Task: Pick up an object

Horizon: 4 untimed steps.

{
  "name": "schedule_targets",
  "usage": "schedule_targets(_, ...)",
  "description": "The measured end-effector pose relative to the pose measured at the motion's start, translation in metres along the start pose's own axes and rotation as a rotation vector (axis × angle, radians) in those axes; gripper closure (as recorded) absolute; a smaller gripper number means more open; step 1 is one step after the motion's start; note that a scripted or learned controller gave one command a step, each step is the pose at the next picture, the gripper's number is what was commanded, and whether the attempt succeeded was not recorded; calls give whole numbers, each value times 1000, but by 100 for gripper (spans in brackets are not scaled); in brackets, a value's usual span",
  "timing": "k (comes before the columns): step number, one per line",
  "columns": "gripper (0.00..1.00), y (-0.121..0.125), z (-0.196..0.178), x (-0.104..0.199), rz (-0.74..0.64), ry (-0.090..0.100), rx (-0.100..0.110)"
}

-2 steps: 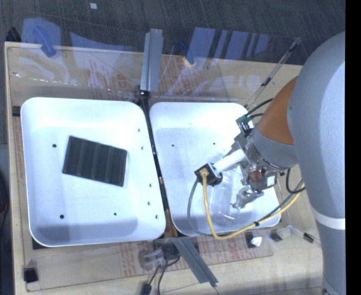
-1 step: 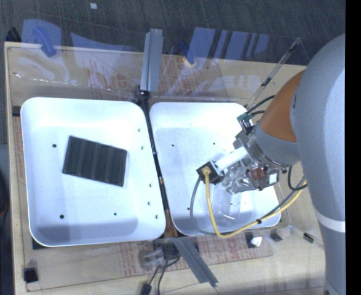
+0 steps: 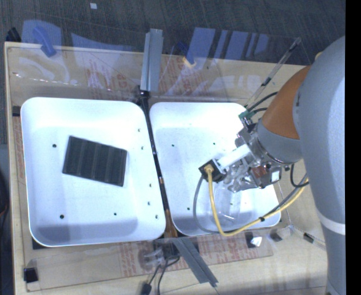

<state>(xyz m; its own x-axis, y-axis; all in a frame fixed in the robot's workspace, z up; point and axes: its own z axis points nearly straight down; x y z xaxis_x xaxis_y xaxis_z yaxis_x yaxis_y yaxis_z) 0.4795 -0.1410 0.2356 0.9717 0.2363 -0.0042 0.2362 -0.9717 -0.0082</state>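
A dark grey ribbed rectangular pad (image 3: 95, 160) lies flat in the left bin (image 3: 39, 112), a little left of its middle. My gripper (image 3: 234, 189) hangs low over the right bin (image 3: 180, 121), toward its near right part, with the wrist and orange band above it to the right. Something pale and glassy shows under the gripper, and I cannot make out whether it is a separate object. The gripper is far from the dark pad, a whole bin's width away.
A yellow cable (image 3: 212, 208) and grey hoses loop from the wrist down over the right bin's near side. A dark ridge (image 3: 155, 165) divides the bins. A metal bracket (image 3: 150, 60) stands behind them, and clear plastic sheeting lines the back of the bench.
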Motion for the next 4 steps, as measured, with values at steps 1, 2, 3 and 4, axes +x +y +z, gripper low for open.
schedule_targets(1, 0, 0, 0, 0, -1, 0, 0)
schedule_targets(2, 0, 31, 26, -11, -268, -1, -3)
schedule_targets(3, 0, -75, 31, 16, 25, 1, -3)
schedule_targets(4, 0, -44, -81, 24, 16, 6, -8)
